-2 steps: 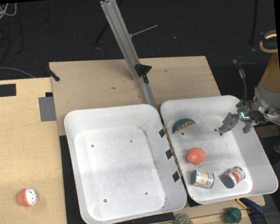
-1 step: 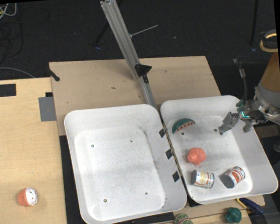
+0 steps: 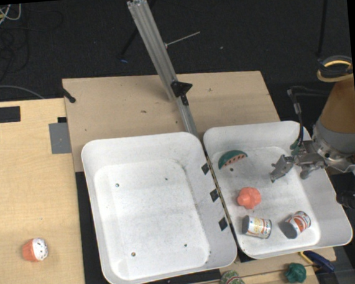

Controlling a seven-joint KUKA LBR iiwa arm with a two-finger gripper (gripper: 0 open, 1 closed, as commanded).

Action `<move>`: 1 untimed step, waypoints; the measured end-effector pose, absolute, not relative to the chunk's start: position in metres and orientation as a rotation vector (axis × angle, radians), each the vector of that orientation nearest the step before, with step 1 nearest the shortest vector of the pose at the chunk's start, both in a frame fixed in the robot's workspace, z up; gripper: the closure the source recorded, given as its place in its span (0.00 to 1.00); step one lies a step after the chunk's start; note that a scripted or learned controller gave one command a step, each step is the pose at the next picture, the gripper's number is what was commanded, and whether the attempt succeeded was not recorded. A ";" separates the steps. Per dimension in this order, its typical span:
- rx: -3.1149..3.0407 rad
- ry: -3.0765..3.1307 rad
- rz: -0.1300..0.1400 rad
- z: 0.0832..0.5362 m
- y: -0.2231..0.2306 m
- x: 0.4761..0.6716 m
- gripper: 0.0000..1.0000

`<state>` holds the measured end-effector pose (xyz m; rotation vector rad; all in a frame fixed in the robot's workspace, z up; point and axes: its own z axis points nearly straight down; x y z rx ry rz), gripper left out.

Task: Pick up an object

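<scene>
You see the end effector [image 3: 282, 167] hovering open and holding nothing over the right bin [image 3: 327, 233]. The red ball [image 3: 249, 197] lies just below-left of it, two cans [image 3: 257, 227] lower.

The bench [image 3: 130, 105] bears two white bins [image 3: 106, 176] [image 3: 271, 137] side by side.

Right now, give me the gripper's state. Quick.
Gripper: over the right bin, nothing visible between its fingers; open or shut cannot be told.
</scene>
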<state>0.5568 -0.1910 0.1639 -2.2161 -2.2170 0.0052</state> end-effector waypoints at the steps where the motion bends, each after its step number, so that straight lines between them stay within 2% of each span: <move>1: -2.216 -2.215 0.006 0.103 -0.193 0.562 0.00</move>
